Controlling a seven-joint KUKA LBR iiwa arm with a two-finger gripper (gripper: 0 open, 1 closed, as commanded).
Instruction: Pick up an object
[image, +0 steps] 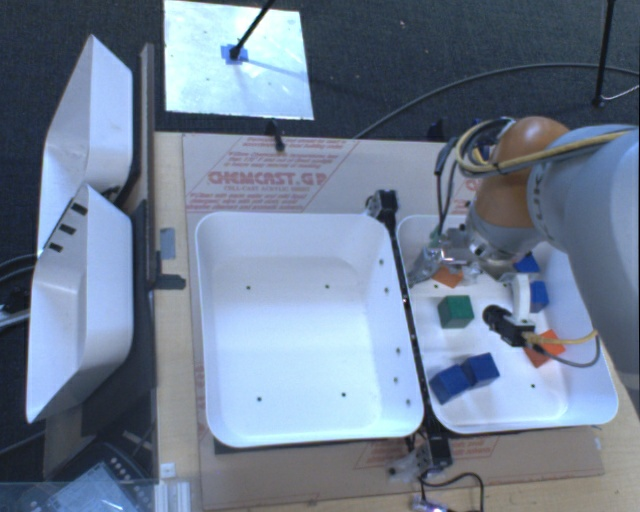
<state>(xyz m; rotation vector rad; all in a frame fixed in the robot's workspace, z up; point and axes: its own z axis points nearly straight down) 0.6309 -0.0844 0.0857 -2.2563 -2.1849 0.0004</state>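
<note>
- My hand sits low at the 10 o'clock corner of the right bin, close to the wall it shares with the left bin.
- I cannot tell how far open my hand is, or whether it has hold of anything. The wrist covers it from above, and only a bit of metal with a reddish spot shows beneath.
- The nearest thing to pick is the green block. It lies just beside my hand at about 6 o'clock, a shade toward 5, apart from it and flat on the bin floor.
- The green block looks about square from here, so I judge it has no long axis to line up with.
- Farther along the same 6 o'clock line is a pair of blue blocks. They touch each other, and their long line runs from 8 to 2 o'clock.
- Two small blue pieces lie at my 3 o'clock, partly under the wrist. An orange piece lies at about 4 o'clock, well apart.
- My arm reaches in from 3 o'clock, with the orange band above the wrist and the wrist bent steeply down into the bin.
- As I judge it, the coming move is a short shift toward 6 o'clock to get over the green block.
</note>
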